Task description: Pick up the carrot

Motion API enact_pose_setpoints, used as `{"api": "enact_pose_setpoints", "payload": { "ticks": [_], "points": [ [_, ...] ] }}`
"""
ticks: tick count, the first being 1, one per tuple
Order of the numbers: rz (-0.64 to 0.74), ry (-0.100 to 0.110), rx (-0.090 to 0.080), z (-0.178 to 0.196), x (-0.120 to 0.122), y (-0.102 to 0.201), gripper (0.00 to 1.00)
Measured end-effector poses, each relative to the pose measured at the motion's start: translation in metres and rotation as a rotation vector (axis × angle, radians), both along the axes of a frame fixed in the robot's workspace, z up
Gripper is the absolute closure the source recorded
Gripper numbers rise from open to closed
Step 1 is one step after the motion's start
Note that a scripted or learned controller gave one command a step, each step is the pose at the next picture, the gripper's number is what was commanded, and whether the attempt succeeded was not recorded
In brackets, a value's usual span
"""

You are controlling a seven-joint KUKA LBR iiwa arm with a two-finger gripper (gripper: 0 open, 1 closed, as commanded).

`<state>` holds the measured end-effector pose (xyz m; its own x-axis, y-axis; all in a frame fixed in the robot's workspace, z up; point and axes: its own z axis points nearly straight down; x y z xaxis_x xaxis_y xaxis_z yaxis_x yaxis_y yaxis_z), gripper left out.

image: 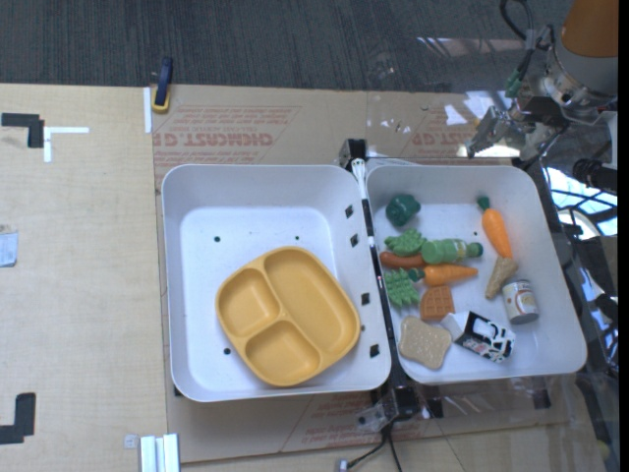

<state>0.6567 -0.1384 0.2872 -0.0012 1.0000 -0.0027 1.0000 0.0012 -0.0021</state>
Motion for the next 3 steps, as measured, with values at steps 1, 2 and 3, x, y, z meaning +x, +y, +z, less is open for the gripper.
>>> {"api": "enact_pose_setpoints", "payload": {
  "ticks": [1, 2, 3],
  "points": [
    [0.018, 0.001, 0.000, -0.145, 0.002, -0.061, 0.00],
    [-0.155, -0.003, 0.019, -0.193, 0.007, -0.073, 0.00],
    [-0.148, -0.005, 0.007, -0.183, 0.007, -0.076, 1.00]
  ]
}}
